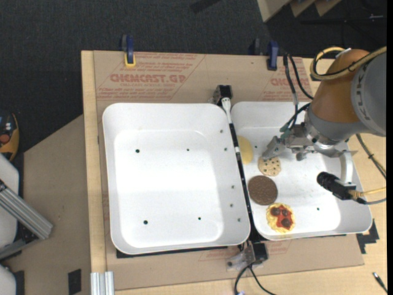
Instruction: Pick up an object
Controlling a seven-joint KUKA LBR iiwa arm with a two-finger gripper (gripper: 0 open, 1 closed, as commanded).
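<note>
The end effector (276, 147) hovers, grip state impossible to tell, just above the pale speckled round cookie (269, 165): light, flat, stiff-looking; pinch across its edges.

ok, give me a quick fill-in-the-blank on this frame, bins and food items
1. All the food items lie in the ____ bin.
2. The dark brown cookie lies between the chocolate chip cookie and the small ____.
3. The pale yellow piece lies beside the ____ between the two bins.
4. The hand is right above the ____ cookie.

Missing words: right; pizza; divider; chocolate chip
</note>
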